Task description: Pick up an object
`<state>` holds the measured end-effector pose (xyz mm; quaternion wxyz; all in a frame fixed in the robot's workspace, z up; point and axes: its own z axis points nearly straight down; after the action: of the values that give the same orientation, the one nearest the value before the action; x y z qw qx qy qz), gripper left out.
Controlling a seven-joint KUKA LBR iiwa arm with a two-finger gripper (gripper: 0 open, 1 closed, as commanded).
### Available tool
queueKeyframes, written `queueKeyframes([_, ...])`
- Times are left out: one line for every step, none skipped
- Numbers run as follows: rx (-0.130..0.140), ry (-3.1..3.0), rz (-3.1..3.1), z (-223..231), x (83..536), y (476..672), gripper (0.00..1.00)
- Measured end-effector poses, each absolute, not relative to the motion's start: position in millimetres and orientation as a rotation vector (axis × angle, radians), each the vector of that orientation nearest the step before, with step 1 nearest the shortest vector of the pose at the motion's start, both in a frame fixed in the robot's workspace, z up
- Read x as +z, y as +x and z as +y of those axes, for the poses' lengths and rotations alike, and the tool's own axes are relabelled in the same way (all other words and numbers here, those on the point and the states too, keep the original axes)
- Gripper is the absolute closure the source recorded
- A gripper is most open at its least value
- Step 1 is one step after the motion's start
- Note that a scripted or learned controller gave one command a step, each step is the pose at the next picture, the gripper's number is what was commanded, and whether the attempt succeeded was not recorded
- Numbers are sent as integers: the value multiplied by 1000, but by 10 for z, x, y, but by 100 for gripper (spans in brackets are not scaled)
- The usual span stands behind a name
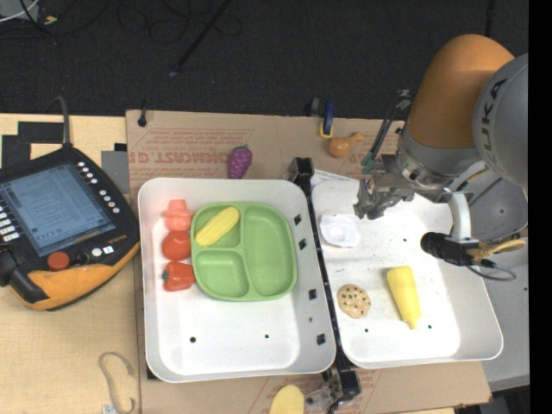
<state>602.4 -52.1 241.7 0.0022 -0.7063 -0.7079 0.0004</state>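
Gripper (373, 205) near right bin's (483, 339) back-left edge, above white cup (340, 229)

Arm (483, 102): grey casing with a rounded orange band above the wrist. Dark letters "UKA" legible on the grey shell. Gripper (373, 203): dark grey metal. Thin dark cables run alongside it.

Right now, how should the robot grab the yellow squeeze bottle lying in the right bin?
Probably best around the wide body of the yellow squeeze bottle, coming straight down from above. It lies flat on its side, pointing roughly up and down the view with its narrow tip toward the near edge, so the gripper should close across it from left and right. The cookie sits apart, leaving room.
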Motion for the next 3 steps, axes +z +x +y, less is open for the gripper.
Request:
queueKeyframes([5,-2215,-2220,-75,2261,5788,100])
queueKeyframes([4,-2215,-2220,376,2187,5639,100])
queueKeyframes([3,-2214,-2222,853,2316,5312,100])
